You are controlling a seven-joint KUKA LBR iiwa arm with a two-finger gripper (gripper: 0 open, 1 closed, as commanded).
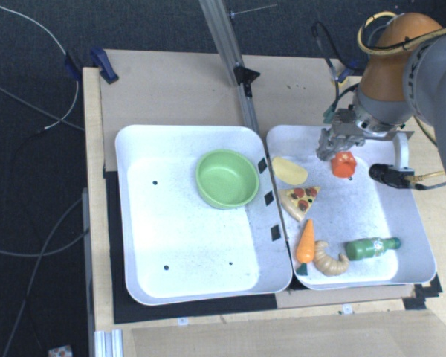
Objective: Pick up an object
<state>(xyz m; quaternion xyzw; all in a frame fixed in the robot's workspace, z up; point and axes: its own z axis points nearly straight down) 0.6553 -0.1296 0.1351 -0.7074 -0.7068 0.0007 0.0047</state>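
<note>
Camera view, right of frame: gripper (337, 149) hangs just above the tomato (343, 165) in the right bin (401, 214); grasp state unclear. Drop squarely over it before closing.

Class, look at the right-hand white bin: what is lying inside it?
Inside the right bin lie a yellow chip-like piece, pizza slice, carrot, croissant, green bottle and a red item just below the gripper. The arm covers the bin's far right corner.
</note>
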